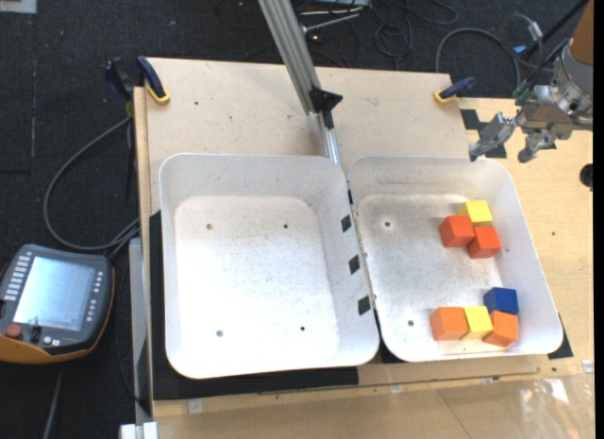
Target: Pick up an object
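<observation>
My gripper [510, 140] hangs above the far right corner of the right bin [415, 187], its two fingers spread apart with nothing between them. Well below it in that bin sits a cluster of a yellow block [478, 211] and two orange blocks [457, 230] [486, 241]. Near the bin's front right corner lie an orange block [449, 322], a yellow block [478, 319], a blue block [501, 299] and another orange block [503, 329].
The left bin [250, 258] adjoins the right one. A slanted metal pole [288, 36] crosses above the bench's back. Clamps [151, 83] [453, 91] sit at the back corners. A teach pendant [52, 300] lies off the bench at left.
</observation>
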